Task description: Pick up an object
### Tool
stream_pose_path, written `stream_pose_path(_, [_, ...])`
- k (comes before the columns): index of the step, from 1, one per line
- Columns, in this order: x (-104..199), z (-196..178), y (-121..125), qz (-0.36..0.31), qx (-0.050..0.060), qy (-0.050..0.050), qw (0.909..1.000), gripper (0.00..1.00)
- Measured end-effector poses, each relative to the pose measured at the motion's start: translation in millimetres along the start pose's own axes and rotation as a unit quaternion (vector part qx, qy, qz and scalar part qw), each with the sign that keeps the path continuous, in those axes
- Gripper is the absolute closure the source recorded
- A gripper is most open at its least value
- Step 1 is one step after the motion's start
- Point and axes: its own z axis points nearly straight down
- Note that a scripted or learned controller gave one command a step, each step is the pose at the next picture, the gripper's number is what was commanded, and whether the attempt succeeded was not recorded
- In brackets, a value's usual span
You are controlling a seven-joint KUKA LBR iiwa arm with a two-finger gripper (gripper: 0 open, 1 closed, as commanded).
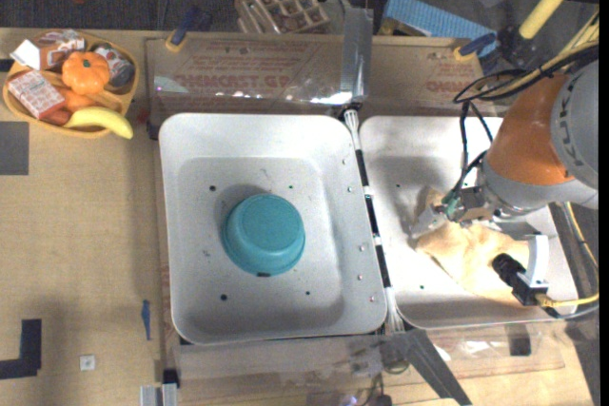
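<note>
A teal bowl (265, 234) lies upside down in the middle of the left white bin (190, 157). In the right white bin (400, 147) a pale tan, crumpled piece (466, 254) rests on the floor towards the front. My gripper (433, 219) is low in the right bin, reaching in from the right under the orange-banded wrist, and its tip sits at the tan piece's left upper edge. Whether the tan piece is between the jaws is hidden by the wrist and the blur.
A basket of toy fruit and food (71, 86) stands on the bench at the far left. A cardboard wall (257, 71) runs behind both bins. The metal divider (366, 204) separates the bins.
</note>
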Motion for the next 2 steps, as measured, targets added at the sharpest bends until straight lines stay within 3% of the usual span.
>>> stream_pose_path(1, [-2.6,-11.2,0.8,0.001,-0.003,-0.002,1.0,1.0])
stream_pose_path(2, [17.9,-5.3,2.4,-0.072,0.005,0.001,0.9974,1.0])
